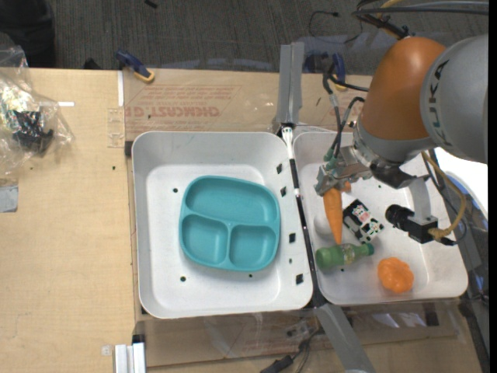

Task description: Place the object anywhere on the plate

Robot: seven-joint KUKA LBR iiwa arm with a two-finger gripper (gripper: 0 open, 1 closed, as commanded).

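Single fixed camera above bench, slanted downward, both bins (pixel 147 231) in frame; arm (pixel 435 92) enters from right.

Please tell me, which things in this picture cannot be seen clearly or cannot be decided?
- Gripper, camera view: the arm's own wrist covers most of it, so its grip on the carrot cannot be decided.
- Small black-and-white object: too small to identify.
- Green bottle: label unreadable, too small.
- Right bin: its far part is hidden under the arm.
- Clear bag: cut off by the left edge.
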